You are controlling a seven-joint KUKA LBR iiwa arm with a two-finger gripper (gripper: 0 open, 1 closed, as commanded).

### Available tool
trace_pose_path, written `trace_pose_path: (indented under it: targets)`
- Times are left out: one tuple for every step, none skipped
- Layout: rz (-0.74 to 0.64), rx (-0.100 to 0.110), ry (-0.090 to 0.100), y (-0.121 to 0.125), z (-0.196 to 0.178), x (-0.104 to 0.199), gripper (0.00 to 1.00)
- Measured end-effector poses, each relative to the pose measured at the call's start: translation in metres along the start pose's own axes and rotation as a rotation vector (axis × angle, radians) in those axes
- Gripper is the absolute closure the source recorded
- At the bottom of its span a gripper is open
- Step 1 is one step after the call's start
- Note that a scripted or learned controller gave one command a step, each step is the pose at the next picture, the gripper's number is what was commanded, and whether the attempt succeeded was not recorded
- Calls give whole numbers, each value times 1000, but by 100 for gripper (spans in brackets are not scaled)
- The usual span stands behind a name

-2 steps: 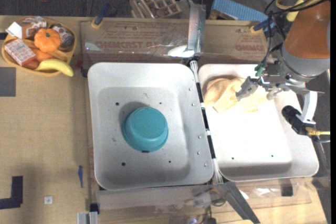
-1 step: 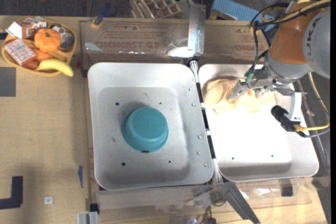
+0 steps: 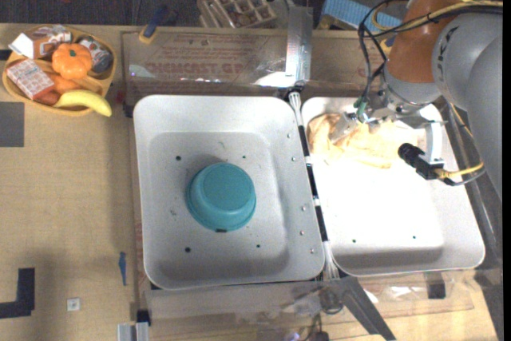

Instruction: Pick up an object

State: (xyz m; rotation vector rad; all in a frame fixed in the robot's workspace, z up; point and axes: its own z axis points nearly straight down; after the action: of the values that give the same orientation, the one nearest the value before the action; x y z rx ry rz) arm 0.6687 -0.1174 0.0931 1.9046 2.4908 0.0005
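A teal bowl [image 3: 222, 196] lies upside down in the middle of the left bin [image 3: 160, 132]. A pale tan, crumpled soft object [image 3: 375, 149] lies at the far left corner of the right bin [image 3: 399, 235]. My gripper [image 3: 354, 121] is low over that tan object's left part, touching or nearly touching it. The grey arm with its orange band [image 3: 423, 28] comes in from the upper right and hides the bin's far right corner.
A basket of toy fruit and small boxes [image 3: 56, 74] stands on the bench at the far left. A clear plastic box [image 3: 211, 60] lies behind the left bin. A black cable plug [image 3: 415, 156] hangs from the arm over the right bin.
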Motion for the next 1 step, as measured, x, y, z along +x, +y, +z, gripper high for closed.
trace_pose_path:
  targets:
    - [-1, -6, 0, 2, -12, 1, 100]
